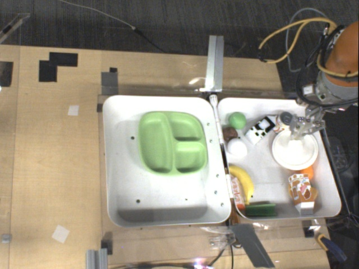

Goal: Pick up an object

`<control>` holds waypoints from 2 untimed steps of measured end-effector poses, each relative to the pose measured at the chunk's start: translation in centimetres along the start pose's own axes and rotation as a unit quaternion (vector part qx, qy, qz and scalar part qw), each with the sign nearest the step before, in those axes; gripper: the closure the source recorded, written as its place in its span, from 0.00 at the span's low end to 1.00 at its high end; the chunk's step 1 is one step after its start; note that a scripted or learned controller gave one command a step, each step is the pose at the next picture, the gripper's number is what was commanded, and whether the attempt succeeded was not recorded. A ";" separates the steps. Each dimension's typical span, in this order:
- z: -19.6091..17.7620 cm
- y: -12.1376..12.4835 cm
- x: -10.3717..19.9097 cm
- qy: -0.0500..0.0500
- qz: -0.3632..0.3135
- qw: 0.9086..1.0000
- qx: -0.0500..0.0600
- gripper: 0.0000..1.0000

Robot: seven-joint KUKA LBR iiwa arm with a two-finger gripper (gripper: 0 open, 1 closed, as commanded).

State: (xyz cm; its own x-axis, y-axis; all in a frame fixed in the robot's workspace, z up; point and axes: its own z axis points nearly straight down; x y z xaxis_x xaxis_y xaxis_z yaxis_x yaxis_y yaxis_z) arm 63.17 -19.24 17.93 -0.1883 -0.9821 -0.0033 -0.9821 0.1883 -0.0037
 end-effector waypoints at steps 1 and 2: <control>1.6 -2.4 -0.3 0.000 -0.203 0.979 0.001 1.00; -4.1 -2.4 -8.9 0.000 -0.201 0.979 0.004 1.00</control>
State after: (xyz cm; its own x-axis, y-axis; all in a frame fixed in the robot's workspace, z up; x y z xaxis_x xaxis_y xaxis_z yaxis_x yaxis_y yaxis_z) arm 67.17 -11.01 22.07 0.2145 -0.9767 -0.0004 -0.9766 -0.2145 -0.0137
